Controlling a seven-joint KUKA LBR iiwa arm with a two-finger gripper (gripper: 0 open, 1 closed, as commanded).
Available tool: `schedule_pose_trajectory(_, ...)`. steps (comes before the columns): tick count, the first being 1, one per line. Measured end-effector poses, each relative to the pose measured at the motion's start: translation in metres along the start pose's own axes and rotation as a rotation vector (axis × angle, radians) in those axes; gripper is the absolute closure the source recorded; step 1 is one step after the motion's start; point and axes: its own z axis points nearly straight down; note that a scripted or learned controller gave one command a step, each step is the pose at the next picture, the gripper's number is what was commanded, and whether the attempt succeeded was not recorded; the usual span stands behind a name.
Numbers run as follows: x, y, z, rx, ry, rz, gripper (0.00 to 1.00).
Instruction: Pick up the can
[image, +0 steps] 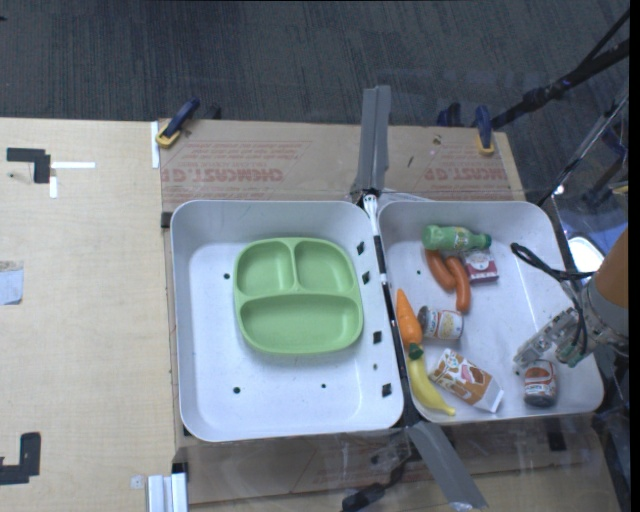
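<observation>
Because the can (540, 383) lies in the right bin's (566, 228) lower-right corner, the tool (548, 349) hovers just above it; its spread I cannot tell.

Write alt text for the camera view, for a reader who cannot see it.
The gripper hangs low in the right bin, just above a can lying near its front right corner. The same bin holds a green bottle, sausages, a carrot, a jar, a banana and a carton. The left bin holds a green divided plate.
</observation>
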Motion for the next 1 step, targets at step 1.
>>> schedule_pose_trajectory(1, 0.0000, 0.0000, 0.0000, 0.000, 0.000, 0.000, 0.00)
